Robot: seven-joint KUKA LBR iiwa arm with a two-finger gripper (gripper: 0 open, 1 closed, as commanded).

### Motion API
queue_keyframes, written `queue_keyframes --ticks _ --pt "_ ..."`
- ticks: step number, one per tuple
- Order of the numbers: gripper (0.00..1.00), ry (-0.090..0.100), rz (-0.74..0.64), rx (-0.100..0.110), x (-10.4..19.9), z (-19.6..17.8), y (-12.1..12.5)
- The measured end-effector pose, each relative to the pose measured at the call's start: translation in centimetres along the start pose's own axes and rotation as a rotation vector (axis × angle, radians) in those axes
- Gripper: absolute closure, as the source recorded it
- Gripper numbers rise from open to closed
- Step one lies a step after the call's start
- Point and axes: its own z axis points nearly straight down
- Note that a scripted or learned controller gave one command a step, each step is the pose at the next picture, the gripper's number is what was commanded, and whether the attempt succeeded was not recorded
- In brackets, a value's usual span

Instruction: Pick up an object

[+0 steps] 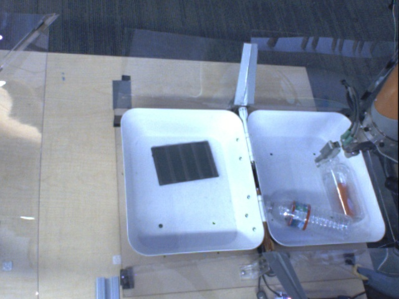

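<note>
Camera view: gripper (329, 152) hangs over the right bin (280, 129), finger state unclear, above a clear bottle (342, 192) with orange contents; a second clear bottle (305, 217) lies alongside.

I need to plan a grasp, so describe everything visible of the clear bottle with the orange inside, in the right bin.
The clear bottle with orange inside looks like transparent plastic, and an orange strip or liquid shows through its lower half. It lies on its side on the floor of the right bin, near the right wall, running from upper left to lower right. Its lower end comes close to a second clear bottle, which lies along the bin's front edge; whether they touch I cannot tell. The gripper is just above its upper end.
</note>
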Motion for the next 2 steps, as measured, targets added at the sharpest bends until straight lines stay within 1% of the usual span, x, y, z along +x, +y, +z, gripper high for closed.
queue_keyframes --ticks 1,2 --pt "0.0 0.001 -0.188 0.001 -1.6 0.5 -1.7" --pt "0.0 -0.003 -0.269 -0.005 -2.0 10.5 0.4"
